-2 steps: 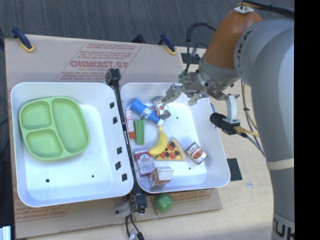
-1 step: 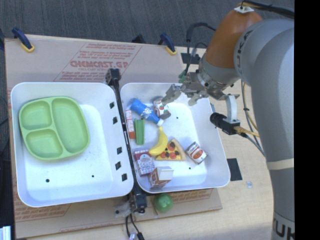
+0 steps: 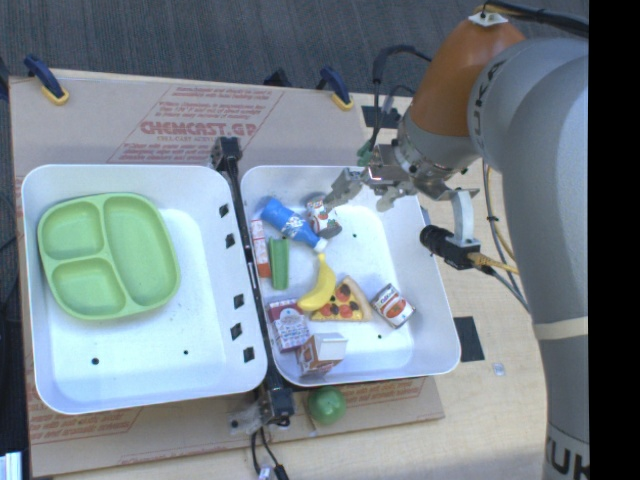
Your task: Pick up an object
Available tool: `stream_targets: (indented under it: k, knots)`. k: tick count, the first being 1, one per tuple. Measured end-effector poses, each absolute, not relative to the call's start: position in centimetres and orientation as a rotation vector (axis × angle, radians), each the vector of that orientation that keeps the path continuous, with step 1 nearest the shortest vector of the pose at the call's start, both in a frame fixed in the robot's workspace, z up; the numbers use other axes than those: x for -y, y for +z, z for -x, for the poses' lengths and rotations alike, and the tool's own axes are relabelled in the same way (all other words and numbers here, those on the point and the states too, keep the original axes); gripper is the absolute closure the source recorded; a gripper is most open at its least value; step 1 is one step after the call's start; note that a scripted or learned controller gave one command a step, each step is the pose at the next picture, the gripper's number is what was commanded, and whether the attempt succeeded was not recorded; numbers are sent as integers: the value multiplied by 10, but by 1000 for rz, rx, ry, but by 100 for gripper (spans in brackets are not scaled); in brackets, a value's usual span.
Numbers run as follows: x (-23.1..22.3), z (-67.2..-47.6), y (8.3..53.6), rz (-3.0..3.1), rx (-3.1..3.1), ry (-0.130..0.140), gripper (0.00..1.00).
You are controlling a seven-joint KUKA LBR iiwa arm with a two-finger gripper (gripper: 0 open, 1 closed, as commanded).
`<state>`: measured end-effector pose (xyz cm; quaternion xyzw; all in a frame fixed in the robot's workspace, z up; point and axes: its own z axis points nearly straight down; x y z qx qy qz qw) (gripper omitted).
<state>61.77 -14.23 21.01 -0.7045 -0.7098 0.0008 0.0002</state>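
- Green ball [image 3: 326,404] sits on bench edge, outside right bin [image 3: 432,308].
- Gripper [image 3: 322,215] low in right bin, fingers narrow, over blue bottle [image 3: 287,219]; grip—can't tell.
- Banana [image 3: 321,287] nearby.

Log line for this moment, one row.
pincer over right bin | at blue bottle | grasp unconfirmed | green tray in left bin

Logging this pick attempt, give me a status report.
Pincer low in right bin, at blue bottle. Nothing visibly gripped. Banana, pizza slice crowd nearby.
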Motion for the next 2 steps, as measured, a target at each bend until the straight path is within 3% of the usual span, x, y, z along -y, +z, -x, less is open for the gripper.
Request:
stream_targets:
  k: [2]
  knots:
    - [142,-618,210,2213,2229,2,0]
